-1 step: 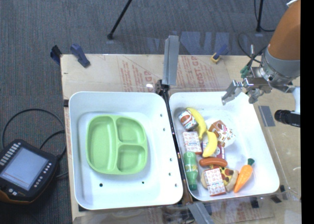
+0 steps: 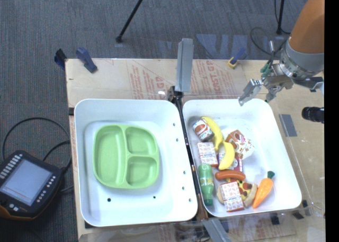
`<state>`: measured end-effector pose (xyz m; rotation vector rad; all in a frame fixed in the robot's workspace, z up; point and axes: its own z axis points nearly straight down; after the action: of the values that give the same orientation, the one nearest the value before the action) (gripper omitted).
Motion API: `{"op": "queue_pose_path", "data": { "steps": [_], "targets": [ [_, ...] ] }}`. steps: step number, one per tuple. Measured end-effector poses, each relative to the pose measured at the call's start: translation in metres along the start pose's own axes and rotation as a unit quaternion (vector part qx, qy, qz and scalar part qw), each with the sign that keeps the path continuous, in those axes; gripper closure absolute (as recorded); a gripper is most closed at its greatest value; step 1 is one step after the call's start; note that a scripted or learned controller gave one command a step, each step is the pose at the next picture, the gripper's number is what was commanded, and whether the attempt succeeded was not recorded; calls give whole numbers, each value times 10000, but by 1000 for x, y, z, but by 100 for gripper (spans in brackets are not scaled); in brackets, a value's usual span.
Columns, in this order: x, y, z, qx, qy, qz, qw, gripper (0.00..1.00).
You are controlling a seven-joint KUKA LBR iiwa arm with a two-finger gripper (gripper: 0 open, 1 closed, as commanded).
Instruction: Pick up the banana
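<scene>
Yellow curved plastic toy bananas (image 2: 213, 128), (image 2: 227, 156) in right white bin (image 2: 288, 153): light, stiff, smooth; grasp across mid-body. Jaws of gripper (image 2: 259, 91) spread apart, holding nothing, above bin's far rim.

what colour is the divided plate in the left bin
Light green: the divided plate in the left bin shows plainly in the camera view.

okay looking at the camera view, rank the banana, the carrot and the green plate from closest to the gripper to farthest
1. Banana: upper part of the right bin, nearest the gripper.
2. Carrot: near the right bin's front right corner, farther down.
3. Green plate: in the left bin, farthest.
</scene>
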<state>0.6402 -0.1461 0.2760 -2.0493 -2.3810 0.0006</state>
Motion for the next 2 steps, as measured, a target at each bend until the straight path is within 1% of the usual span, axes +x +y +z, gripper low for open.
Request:
{"op": "queue_pose_path", "data": {
  "steps": [1,2],
  "targets": [
    [40,9,165,2,4,56,10000,0],
    [40,9,165,3,5,57,10000,0]
  ]
}}
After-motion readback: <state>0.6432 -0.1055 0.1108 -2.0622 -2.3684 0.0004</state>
